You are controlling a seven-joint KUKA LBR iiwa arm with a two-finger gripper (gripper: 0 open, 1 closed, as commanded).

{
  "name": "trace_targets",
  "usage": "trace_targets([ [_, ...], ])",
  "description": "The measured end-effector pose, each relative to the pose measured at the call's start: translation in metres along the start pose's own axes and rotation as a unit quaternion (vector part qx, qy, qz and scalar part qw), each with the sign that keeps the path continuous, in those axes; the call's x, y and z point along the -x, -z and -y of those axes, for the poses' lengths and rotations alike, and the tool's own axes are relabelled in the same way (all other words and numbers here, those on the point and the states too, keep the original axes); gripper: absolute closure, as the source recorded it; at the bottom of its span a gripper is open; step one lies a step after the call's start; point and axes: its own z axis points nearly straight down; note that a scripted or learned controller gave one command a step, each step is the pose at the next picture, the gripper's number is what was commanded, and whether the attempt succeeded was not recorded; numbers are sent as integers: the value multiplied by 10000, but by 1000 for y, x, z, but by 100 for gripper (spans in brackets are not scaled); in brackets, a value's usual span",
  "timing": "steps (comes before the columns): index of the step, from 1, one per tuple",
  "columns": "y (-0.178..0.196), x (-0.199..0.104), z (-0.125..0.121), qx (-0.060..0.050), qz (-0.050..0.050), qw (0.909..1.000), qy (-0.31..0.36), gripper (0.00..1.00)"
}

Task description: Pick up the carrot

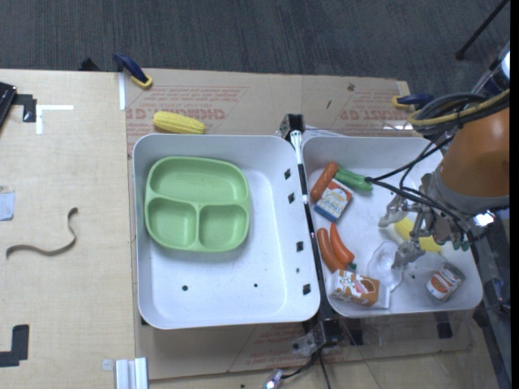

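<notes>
The carrot (323,181) is orange with a green top and lies aslant at the back left of the right bin (381,146). My gripper (399,235) hangs over the middle right of that bin, a hand's width to the right of the carrot and nearer the front. Its metal fingers (394,214) stand apart, open, and a yellow item (405,230) lies under the gap. The carrot is free, with nothing touching it but a blue and white carton (332,204) next to its lower end.
The right bin also holds two red-orange sausages (334,248), a printed packet (358,288), a clear plastic piece (381,262) and a small can (444,283). A green divided plate (197,203) sits in the left bin (243,298). A corn cob (178,122) lies behind the bins.
</notes>
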Motion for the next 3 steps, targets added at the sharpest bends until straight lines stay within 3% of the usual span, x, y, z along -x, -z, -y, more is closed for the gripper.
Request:
trace_targets([
  [1, 0, -22, -82, 8, -1, 9993, -370, 0],
  [2, 0, 38, -70, 1, 0, 10000, 27, 0],
  [3, -1, 69, -78, -6, -4, 9761, -2173, 0],
])
